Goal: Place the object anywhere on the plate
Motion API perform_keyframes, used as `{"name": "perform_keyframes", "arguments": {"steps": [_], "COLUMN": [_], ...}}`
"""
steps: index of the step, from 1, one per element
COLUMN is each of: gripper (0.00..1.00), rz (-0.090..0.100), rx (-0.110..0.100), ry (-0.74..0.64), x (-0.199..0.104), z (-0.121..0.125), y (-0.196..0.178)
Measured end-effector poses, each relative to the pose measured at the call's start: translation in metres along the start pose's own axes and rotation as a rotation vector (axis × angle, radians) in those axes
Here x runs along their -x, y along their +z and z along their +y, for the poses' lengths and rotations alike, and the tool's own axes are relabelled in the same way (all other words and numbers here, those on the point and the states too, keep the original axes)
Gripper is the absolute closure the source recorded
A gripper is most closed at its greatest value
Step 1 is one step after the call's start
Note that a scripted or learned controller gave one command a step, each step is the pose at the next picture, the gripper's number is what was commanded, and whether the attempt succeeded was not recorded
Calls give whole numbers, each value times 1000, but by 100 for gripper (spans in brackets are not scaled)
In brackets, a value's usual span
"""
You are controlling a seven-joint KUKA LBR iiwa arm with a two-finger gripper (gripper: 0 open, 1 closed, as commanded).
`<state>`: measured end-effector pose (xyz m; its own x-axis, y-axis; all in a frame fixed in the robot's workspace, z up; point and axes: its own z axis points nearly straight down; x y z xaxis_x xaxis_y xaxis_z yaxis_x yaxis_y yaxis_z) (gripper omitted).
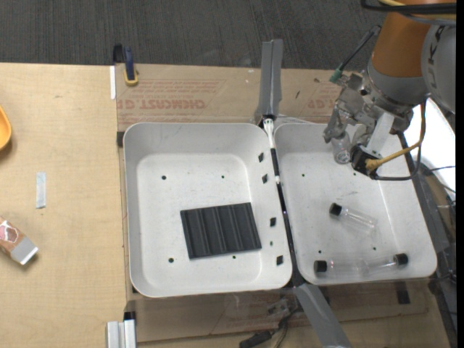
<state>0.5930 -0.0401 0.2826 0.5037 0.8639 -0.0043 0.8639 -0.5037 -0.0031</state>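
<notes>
arm [406, 56] angled down, jaws over right bin's [428, 263] far end.

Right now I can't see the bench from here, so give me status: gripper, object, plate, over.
Gripper over right bin's far corner, fingers unreadable. Clear tubes lie loose in that bin. Dark ridged plate in left bin, nothing on it.
</notes>
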Motion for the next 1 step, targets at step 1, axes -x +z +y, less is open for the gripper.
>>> {"name": "perform_keyframes", "arguments": {"steps": [1], "gripper": [100], "rz": [0], "rx": [0], "ry": [-161], "x": [4], "z": [-74], "y": [-19]}}
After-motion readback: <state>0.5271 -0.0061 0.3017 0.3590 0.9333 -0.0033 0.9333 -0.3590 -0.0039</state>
